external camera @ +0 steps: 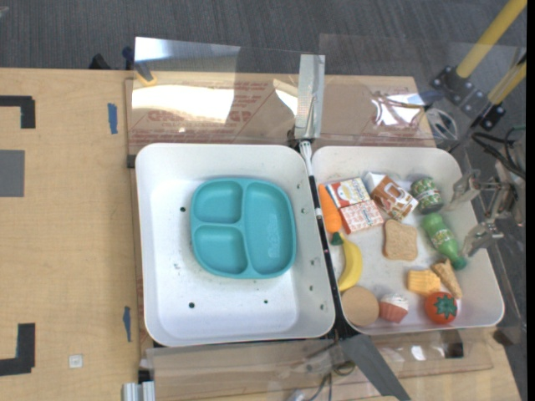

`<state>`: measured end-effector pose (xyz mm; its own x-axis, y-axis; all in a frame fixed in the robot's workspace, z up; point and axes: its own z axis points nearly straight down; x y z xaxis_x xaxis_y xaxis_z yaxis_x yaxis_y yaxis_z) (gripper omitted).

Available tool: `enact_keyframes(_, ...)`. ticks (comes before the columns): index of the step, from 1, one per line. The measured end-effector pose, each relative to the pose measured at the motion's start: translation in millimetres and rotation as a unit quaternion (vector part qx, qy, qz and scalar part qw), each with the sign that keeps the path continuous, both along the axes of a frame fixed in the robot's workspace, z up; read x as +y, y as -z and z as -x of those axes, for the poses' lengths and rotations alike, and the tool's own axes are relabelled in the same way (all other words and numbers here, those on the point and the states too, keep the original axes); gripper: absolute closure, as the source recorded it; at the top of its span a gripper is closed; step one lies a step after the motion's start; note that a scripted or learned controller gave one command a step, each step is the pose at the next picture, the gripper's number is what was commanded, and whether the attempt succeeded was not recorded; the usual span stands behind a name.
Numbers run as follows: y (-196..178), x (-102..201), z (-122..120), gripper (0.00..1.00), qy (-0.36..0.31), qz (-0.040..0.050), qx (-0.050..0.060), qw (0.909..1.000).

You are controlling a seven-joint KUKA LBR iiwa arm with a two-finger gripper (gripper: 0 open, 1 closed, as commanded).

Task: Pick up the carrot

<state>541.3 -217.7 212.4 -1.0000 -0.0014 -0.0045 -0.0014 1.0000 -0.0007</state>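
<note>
Tabletop [58, 249] of tan board carries two white bins side by side. Left bin [159, 307] holds a teal divided plate [244, 228], roughly centred. Right bin [481, 295] holds a clutter of toy food. The end effector [485, 211] sits at the right bin's right edge, metal fingers spread apart with nothing between them. Carrot [329, 211] lies at the far left side of the right bin, against the wall next to the left bin, well apart from the end effector with most of the food between them. Banana [352, 263] is just below the carrot, a round bun [361, 305] below that. Red and white boxes [356, 204] sit just right of the carrot. Bread slice [400, 241] mid-bin. Green bottle [441, 236] near the end effector. Tomato [440, 307] at the lower right corner.
</note>
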Motion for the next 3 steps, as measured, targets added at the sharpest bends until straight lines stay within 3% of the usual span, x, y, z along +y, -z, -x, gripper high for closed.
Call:
enact_keyframes(1,75,-6,47,0.00,0.016,-0.0011,0.004,0.9999)
enact_keyframes(2,109,4,47,0.00,0.029,0.0052,-0.021,0.9993)
enact_keyframes(3,115,73,50,0.00,0.051,0.0023,-0.017,0.9986)
